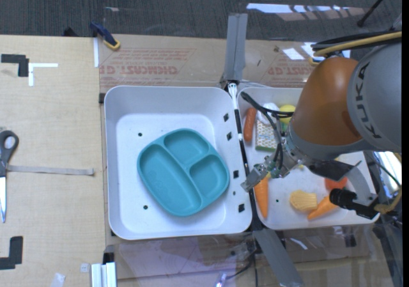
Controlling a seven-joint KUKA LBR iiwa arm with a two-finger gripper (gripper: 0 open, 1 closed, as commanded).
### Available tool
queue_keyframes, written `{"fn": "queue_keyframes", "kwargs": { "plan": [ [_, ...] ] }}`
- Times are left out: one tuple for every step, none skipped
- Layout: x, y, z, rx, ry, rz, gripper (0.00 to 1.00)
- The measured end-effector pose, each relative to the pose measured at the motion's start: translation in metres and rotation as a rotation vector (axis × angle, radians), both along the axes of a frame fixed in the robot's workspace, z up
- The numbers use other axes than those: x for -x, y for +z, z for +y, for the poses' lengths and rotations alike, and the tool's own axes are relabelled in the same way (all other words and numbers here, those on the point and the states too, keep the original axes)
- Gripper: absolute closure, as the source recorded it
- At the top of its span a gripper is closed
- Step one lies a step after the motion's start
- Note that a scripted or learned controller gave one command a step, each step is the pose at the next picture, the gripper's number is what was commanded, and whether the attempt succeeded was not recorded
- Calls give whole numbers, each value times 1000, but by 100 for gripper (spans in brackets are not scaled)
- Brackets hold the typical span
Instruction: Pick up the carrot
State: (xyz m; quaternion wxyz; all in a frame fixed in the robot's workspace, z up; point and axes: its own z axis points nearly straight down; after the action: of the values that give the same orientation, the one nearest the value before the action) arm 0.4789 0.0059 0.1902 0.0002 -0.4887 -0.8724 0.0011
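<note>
An orange carrot lies along the left wall of the right bin, near its front corner. My gripper is low over the carrot's upper end and touches or nearly touches it. The wrist and the orange band above it cover the middle of that bin. A second carrot-like orange piece lies further back along the same wall. A third orange piece rests near the bin's front right.
The left bin holds a teal divided plate. In the right bin lie a yellow ridged item, a red-orange item, a pale packet and a yellow item. Scissors lie far left on the bench.
</note>
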Motion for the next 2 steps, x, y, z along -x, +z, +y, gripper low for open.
{"fn": "queue_keyframes", "kwargs": {
  "plan": [
    [0,0,0,0,0,0,0],
    [0,0,0,0,0,0,0]
  ]
}}
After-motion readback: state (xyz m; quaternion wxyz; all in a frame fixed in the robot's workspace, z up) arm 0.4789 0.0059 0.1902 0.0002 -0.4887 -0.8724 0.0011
